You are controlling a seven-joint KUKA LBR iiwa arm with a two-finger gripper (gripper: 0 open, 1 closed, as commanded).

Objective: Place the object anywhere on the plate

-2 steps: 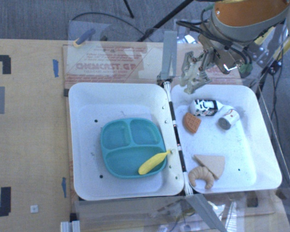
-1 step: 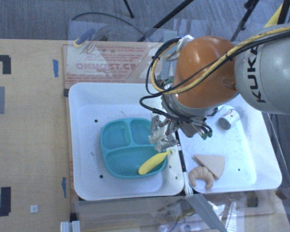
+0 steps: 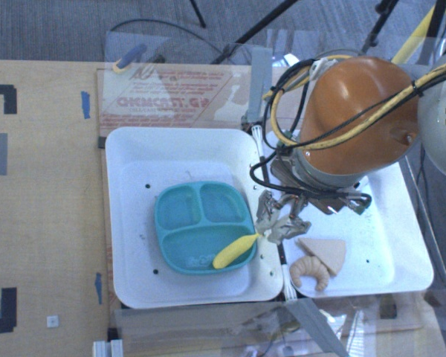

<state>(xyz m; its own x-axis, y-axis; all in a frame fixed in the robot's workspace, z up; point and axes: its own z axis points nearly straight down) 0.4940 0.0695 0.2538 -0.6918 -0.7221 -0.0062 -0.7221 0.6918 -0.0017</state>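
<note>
A yellow toy banana [image 3: 234,251] lies on the lower right part of the teal divided plate [image 3: 186,214], which sits in the left bin. The banana's right tip pokes past the plate's rim. My gripper [image 3: 273,226] hangs just right of that tip, over the wall between the two bins. It is open, with nothing between its fingers. The orange wrist band and cables hide the arm above it.
In the right bin [image 3: 401,266] lie a tan croissant [image 3: 311,272] and a beige wedge-shaped piece [image 3: 325,251], both just below and right of the gripper. The left bin [image 3: 126,199] has bare floor around the plate. A printed board [image 3: 171,99] lies behind the bins.
</note>
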